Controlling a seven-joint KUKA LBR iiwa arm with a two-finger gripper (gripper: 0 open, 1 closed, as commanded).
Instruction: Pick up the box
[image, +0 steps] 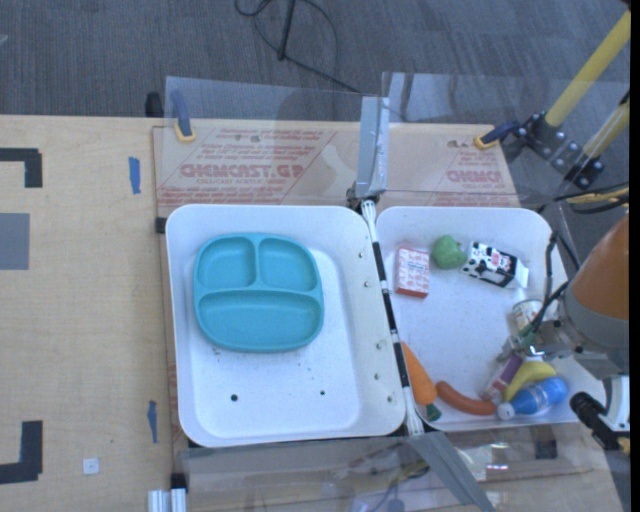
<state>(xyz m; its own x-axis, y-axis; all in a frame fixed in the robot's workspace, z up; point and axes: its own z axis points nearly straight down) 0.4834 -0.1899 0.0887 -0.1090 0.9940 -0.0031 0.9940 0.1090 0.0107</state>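
We see the left white bin (200, 400) holding a turquoise divided plastic plate (258, 292). In the right white bin (455, 330), our small orange-red cardboard box (412, 272) lies near the divider, beside a green ball (449, 251). The grey arm (605, 290) reaches in at the right; whether its hand is clenched, we cannot tell.

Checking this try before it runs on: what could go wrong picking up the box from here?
The end effector sits low among the banana, bottle and sausage, well away from the orange box, so it may grab the wrong item. The box lies close to the bin wall and a green ball, crowding a grasp.
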